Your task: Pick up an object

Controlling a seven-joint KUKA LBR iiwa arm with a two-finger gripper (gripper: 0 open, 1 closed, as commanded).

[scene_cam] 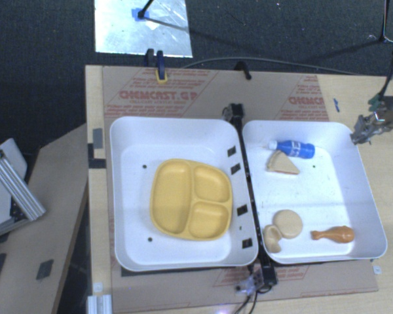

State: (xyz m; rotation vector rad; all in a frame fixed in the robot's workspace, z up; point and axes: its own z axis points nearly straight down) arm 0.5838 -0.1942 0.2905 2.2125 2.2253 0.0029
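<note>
Two bins (177, 131), one tray (190, 199), five foods (292, 148).

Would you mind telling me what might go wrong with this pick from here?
The blue bottle lies against the wedge, so closing on one could nudge the other. The two round pieces near the right bin's wall leave little room. The end effector sits outside the bin, so a low approach might clip its rim.

The right bin (363, 195) contains a blue bottle (293, 148) lying on its side, a tan wedge (283, 164) just beside it, two beige round pieces (288, 223) and an orange-brown drumstick (334, 234).
</note>
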